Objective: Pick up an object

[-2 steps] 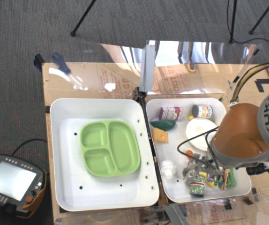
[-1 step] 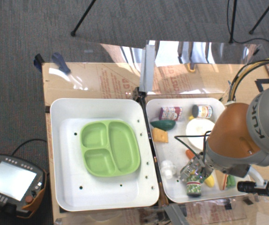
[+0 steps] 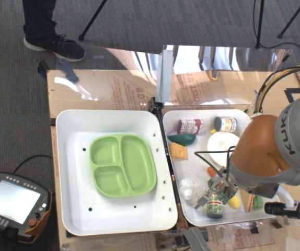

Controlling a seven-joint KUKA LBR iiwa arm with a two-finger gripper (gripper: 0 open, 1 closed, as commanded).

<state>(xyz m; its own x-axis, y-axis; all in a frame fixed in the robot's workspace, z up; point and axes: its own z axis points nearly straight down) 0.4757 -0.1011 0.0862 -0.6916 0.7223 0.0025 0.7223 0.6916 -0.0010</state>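
Camera view: end effector (image 3: 213,194) sits low in the right bin (image 3: 202,114), near its front edge, right over a small jar (image 3: 215,208) with a green-speckled label. Fingers look to straddle the jar's top, but the metal parts blur together — can't tell how far open they are or whether they actually grip it. Jar is standing on the bin floor, just beside a yellow piece (image 3: 234,202).

Arm's orange band (image 3: 257,145) covers the right part of that bin, hiding whatever lies under it and cutting off part of a white round lid (image 3: 222,141). Visible at the bin's back: a red-labelled can (image 3: 190,126) on its side, a small yellow-labelled can (image 3: 226,124), a dark green vegetable (image 3: 182,138), an orange-yellow wedge (image 3: 178,150). A clear cup (image 3: 186,188) near the left wall is hard to make out.

Left bin (image 3: 77,124) holds a green divided plate (image 3: 123,164) — well apart from the end effector.
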